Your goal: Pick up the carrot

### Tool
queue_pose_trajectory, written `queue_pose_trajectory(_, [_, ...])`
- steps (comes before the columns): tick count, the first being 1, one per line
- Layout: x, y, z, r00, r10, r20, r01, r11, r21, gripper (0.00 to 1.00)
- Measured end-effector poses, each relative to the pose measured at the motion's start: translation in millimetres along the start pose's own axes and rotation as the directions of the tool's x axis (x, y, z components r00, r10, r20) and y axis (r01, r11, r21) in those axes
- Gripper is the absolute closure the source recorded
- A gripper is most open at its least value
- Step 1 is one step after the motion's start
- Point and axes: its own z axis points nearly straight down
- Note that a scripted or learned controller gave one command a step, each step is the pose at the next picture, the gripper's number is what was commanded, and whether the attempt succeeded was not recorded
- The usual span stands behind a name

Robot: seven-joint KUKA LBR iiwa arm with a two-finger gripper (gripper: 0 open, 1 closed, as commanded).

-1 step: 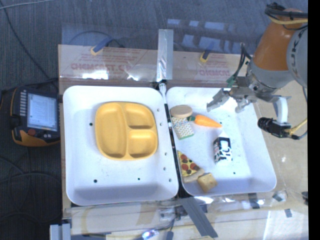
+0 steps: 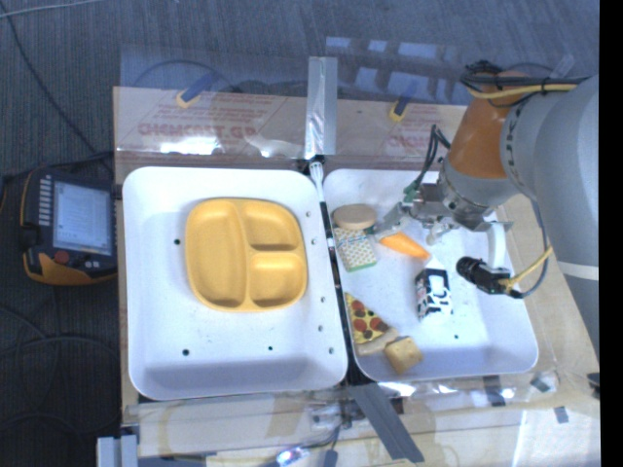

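Just left of and below the gripper (image 2: pixel 435 212), the carrot (image 2: pixel 403 246) lies unlifted in the right bin (image 2: pixel 506 348); whether the gripper is clenched or released, I cannot tell.

Right bin (image 2: pixel 506 343): carrot (image 2: pixel 403 246) lies near its centre, just right of a lidded jar (image 2: pixel 354 236). Gripper (image 2: pixel 425 212) hangs just above-right of the carrot. Black-and-white can (image 2: pixel 432 292), pizza slice (image 2: pixel 364 323), bread chunk (image 2: pixel 402 354) nearer the front. Left bin (image 2: pixel 156 358): yellow divided plate (image 2: pixel 245 253).

orange carrot (image 2: pixel 404 246), lying flat, right bin's upper middle
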Motion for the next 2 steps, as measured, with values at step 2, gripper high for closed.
queue_pose_trajectory(2, [81, 41, -79, 0.994, 0.105, 0.000, -0.105, 0.994, -0.004, 1.00])
